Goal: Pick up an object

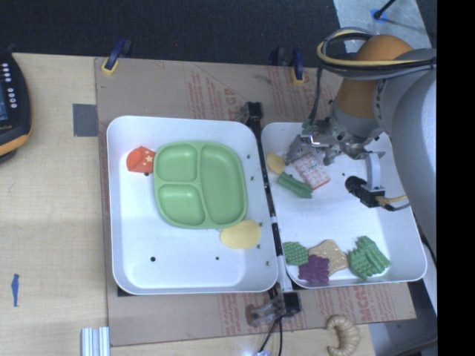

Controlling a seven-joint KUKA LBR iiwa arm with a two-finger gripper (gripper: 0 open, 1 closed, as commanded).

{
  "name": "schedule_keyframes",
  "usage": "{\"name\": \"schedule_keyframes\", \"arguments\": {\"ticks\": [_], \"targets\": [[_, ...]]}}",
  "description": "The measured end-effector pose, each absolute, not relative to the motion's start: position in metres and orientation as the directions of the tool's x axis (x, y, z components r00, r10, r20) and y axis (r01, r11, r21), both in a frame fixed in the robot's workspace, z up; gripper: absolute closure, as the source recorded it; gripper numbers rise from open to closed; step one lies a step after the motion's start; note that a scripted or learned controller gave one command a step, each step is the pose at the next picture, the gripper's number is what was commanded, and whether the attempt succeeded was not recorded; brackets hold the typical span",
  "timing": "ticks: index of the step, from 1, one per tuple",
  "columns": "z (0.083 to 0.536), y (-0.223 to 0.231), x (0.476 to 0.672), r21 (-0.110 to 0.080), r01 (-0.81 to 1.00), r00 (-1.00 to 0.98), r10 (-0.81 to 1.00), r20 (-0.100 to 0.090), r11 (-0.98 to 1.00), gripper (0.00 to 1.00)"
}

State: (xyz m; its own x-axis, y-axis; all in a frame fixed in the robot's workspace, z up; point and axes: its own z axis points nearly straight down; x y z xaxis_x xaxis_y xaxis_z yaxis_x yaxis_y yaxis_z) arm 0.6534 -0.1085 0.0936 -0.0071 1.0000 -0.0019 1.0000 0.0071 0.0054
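1. Hanging low over the far left part of the right bin [386, 228]: the gripper [310, 148], on the grey arm [419, 124] reaching in from the right.
2. Cannot tell whether wide or narrow, nor whether gripping anything.
3. Lying nearest the gripper, just on its near side: a pink-and-white card [313, 173], tilted on the bin floor. Cannot tell whether touching the gripper or just apart.
4. Resting against the card's left edge: a green stick [295, 185], slanted.
5. Sitting just beyond the stick, by the bin's left wall: a small yellow piece [275, 162].
6. Clustered along the near edge of the right bin, left to right: a green waffle [295, 253], a purple piece [315, 268], a tan piece [332, 254] and a green leafy piece [369, 256]. Purple overlapping tan; leafy piece just beside them.
7. Taking up the middle of the left bin [133, 228]: a green plate [200, 184] with three compartments, lying flat.
8. Touching the plate's far left corner: a red piece [139, 159] bearing a yellow star.
9. Tucked against the plate's near right corner: a pale yellow disc [240, 234].
10. Lying outside both bins, on the bench [52, 221] near the right bin's near edge: a tan curl [343, 334].
11. Gripping the far edge of the brown sheet under the bins: blue clamps [115, 54].
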Motion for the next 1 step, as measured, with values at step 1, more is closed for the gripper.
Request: {"name": "schedule_keyframes", "arguments": {"ticks": [1], "targets": [[0.1610,-0.1314,0.6581,0.005,1.000,-0.002,1.000,-0.002,0.002,0.00]]}}
